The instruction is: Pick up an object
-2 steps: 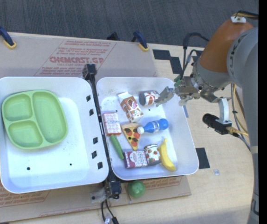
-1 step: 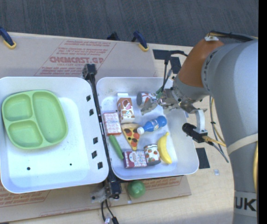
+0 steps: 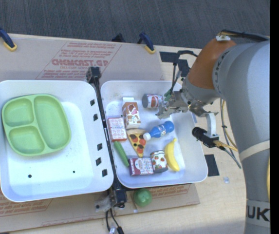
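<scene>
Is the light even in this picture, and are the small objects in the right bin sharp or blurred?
Camera view: light is soft and fairly even; the arm shades the right bin near the tool; toy banana and blue bottle look slightly soft, labels unreadable.

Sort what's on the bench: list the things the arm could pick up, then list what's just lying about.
For the pick:
gripper
small can
blue bottle
banana
pizza slice
jar
green pepper
three cartons

Lying about:
green divided plate in the left bin
green ball outside the bins
blue clamps
</scene>
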Robot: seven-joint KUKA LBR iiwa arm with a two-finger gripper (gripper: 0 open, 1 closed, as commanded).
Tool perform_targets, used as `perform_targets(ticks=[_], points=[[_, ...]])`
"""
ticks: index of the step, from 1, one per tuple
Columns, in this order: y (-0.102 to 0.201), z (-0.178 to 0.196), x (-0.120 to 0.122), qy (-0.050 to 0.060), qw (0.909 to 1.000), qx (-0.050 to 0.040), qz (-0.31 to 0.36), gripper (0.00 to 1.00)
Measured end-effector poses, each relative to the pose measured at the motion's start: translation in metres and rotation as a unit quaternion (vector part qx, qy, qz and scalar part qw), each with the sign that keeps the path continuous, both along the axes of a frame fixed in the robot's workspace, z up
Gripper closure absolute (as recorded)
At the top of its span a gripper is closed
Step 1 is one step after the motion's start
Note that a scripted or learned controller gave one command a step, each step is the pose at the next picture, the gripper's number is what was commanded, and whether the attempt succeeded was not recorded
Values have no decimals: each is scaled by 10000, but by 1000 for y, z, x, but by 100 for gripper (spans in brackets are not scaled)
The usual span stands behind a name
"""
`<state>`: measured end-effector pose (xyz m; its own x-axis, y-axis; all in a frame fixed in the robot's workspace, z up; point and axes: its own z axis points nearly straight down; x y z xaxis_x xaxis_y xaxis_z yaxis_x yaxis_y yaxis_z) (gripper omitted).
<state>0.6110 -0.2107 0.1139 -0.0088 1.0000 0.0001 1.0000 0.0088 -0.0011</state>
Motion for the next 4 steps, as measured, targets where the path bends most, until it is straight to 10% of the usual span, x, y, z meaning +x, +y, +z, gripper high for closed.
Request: perform_targets(ticks=[1, 2, 3, 4], points=[[0, 0, 0, 3, 10000, 0, 2, 0], [0, 10, 0, 1, 10000, 0, 19, 100], [0, 10, 0, 3, 10000, 0, 21, 0], [19, -21, -36, -2, 10000, -6, -22, 0]])
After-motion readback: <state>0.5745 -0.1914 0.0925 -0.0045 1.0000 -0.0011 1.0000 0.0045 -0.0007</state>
